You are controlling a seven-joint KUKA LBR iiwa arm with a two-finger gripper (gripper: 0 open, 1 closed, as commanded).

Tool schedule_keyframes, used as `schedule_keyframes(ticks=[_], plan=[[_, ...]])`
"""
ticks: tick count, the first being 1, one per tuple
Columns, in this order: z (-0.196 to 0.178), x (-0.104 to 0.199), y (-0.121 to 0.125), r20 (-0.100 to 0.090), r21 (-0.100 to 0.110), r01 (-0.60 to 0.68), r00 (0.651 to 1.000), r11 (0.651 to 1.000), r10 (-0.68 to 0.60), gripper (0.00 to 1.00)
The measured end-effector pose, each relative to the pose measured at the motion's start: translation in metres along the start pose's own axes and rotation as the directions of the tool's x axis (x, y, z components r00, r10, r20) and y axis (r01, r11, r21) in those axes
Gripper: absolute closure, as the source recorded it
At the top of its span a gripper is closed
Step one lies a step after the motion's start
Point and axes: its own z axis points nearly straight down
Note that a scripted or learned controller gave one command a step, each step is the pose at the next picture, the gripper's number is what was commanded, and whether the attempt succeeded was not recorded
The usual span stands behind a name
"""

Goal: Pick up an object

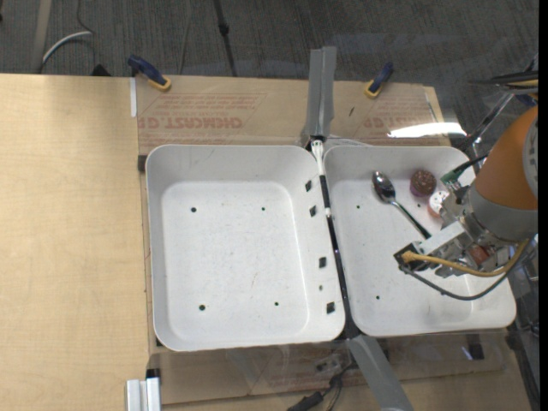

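The right bin (pixel 377 302) holds a metal spoon (pixel 387 190) whose dark handle runs toward the lower right. A small reddish-brown round object (pixel 422 181) lies beside it, with a small pale object (pixel 438 202) just below that. My arm reaches in from the right, orange band (pixel 514 165) above a grey wrist (pixel 501 217). My gripper (pixel 473 248) hangs low over the right side of this bin, to the right of the spoon handle's end and below the pale object. Its tip is masked by the wrist and cables.
The left bin (pixel 154 229) sits against the right one, joined by a dark clip strip (pixel 325 229). Yellow and black cables (pixel 432 264) trail from the wrist across the right bin's floor. Cardboard (pixel 214 114) and two clamps lie behind the bins; wooden benchtop (pixel 68 229) lies to the left.
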Motion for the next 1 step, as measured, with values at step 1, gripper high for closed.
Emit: schedule_keyframes(ticks=[1], plan=[[-0.1973,-0.0238,0.0665,-0.002,-0.005,-0.003,1.0,1.0,0.003,1.0]])
